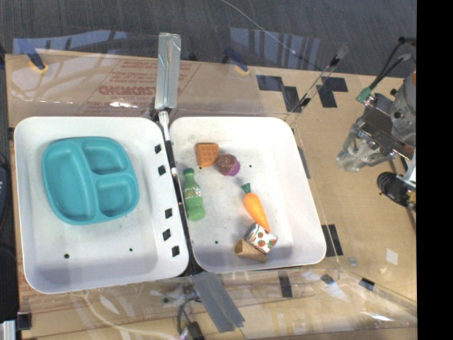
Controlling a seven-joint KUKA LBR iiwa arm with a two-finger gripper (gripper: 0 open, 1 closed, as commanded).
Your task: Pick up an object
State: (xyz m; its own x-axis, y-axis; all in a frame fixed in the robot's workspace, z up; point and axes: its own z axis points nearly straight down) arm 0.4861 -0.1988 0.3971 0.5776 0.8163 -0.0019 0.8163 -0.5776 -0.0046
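Camera view, orange carrot (254, 207) with green top, right bin (304, 190), gripper (362, 151) outside, grip state unclear

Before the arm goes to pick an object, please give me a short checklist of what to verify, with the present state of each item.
1. Objects lie in the right bin: ok; waffle, purple piece, green bottle, carrot and a small box.
2. Pincer away from the bins: ok, it is over the bench, right of the right bin.
3. Pincer open: cannot tell.
4. Carrot free to grasp: ok, space on both sides.
5. Green bottle free: not ok, it lies against the bin's left wall.
6. Teal tray out of the way: ok, it sits in the left bin.
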